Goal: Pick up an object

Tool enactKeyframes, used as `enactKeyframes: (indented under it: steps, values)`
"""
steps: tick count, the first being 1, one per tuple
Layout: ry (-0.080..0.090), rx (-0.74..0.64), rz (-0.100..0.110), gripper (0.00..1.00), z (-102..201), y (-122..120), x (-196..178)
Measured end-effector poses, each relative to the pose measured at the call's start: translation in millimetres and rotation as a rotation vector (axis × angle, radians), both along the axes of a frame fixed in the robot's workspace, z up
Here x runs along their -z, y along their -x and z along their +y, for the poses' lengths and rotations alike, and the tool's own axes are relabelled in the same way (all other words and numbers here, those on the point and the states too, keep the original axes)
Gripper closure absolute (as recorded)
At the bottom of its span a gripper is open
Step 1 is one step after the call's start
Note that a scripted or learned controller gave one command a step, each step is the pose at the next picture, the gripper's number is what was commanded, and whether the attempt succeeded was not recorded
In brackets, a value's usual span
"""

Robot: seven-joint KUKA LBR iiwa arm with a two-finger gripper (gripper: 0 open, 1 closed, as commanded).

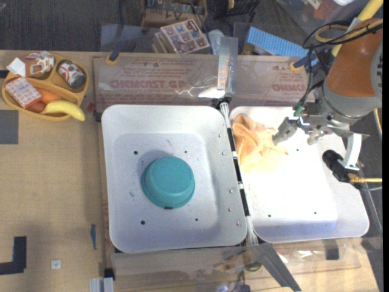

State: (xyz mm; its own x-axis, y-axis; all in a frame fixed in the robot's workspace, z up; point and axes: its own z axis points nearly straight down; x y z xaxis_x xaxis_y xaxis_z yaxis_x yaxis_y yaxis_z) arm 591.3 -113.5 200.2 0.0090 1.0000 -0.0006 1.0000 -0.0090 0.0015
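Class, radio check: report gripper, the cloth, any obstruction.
Gripper above right bin, fingers open, holding nothing. Orange cloth beside it, ungrasped. Teal bowl in left bin, clear.

Robotics lab bench. Arm (355, 59) with loose cables (331, 35) reaches over two white bins (121, 126) bolted side by side on a wooden bench (48, 181). Far side: cluttered floor with boxes (179, 35); far left, a yellow tray (42, 111) of toy food.

Bench (48, 181) bears two white bins (121, 163) — perhaps a snack tray (12, 96).
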Motion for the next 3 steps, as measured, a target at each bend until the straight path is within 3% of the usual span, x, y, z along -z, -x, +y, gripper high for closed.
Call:
enactKeyframes:
  steps: [1, 2, 3]
  values:
    - [0.001, -0.067, -0.007, 0.0, -9.4, -35.4, 108.0]
    - [0.001, -0.066, -0.009, 1.0, -10.2, -36.2, 96.9]
    - [0.001, -0.337, -0.001, 1.0, 23.3, -49.6, -49.2]
